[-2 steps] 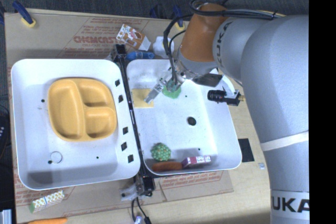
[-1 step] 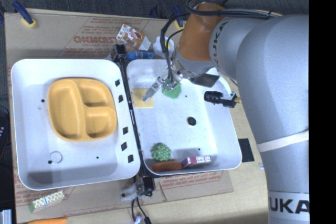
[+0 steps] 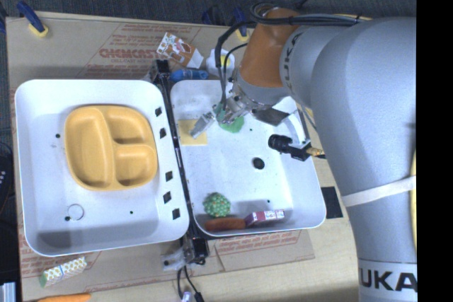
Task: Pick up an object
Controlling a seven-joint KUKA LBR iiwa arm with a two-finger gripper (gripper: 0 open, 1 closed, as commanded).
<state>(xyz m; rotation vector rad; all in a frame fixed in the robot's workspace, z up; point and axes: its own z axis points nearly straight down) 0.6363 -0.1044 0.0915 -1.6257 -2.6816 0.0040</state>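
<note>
Green object (image 3: 233, 123) just beside gripper (image 3: 221, 114), right bin (image 3: 283, 184).

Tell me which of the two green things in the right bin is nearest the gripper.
The green object at the top of the right bin, right by the gripper. The other, a bumpy green ball, lies near the bottom edge.

Bench (image 3: 127, 46): brown cardboard-covered top with red print, carrying two shallow white bins side by side, the left bin (image 3: 35, 152) at 9 o'clock and the right bin (image 3: 304, 198) just right of centre, their inner rims touching. Directly on the cardboard: a small printed packet (image 3: 172, 47) at 12 o'clock just beyond the bins, and a patterned wrapper (image 3: 64, 270) at 7 o'clock near the left bin's front corner. A blue clamp (image 3: 32, 18) grips the bench edge at 10 o'clock.
</note>
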